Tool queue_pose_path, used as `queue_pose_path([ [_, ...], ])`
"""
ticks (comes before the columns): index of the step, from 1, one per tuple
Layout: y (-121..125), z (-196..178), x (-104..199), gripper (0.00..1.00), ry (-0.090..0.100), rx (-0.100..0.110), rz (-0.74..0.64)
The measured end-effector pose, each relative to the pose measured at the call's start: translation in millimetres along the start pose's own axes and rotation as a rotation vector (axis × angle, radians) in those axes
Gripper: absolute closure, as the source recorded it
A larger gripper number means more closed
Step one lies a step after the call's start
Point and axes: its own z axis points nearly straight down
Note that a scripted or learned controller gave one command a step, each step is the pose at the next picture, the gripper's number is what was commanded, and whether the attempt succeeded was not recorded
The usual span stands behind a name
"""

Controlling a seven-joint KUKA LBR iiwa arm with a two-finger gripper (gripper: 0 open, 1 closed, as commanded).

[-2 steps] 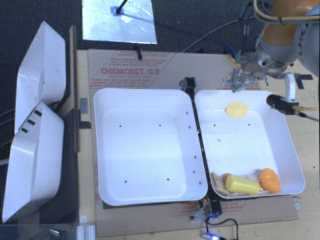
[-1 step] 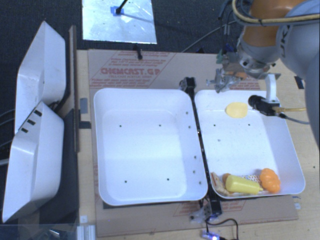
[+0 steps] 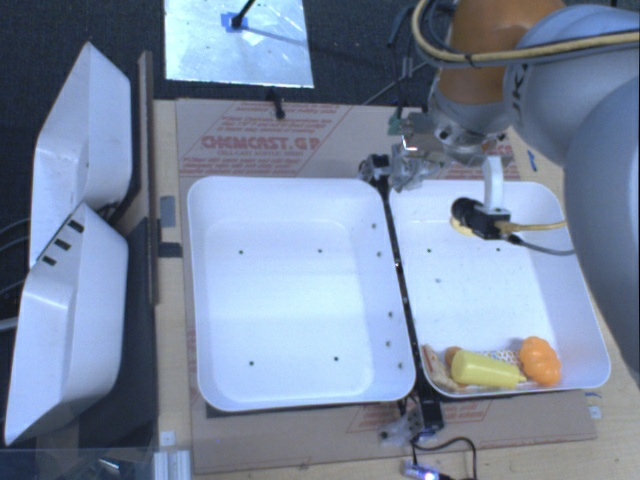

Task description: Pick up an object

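Note:
In the right bin's (image 3: 575, 268) near corner lie a yellow oblong piece (image 3: 486, 370), a round orange piece (image 3: 540, 360) and a small tan piece (image 3: 451, 355), close together. My gripper (image 3: 400, 171) hangs high at the far edge of the bench, over the rims where the two bins meet. It is far from those objects, and I see nothing held in it. The grey arm with its orange band comes in from the upper right.
The left bin (image 3: 205, 268) sits beside the right one, sharing a middle rim. Two spare white bins (image 3: 75, 268) lean at the far left. A shiny metal sheet (image 3: 238, 28) lies behind the bench, and cardboard (image 3: 260, 138) lies under the bins.

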Motion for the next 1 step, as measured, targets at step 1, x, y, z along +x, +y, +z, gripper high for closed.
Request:
queue_pose_path([
  [1, -1.8, -2.8, 59.4, 1.0, 0.001, -0.001, -0.001],
])
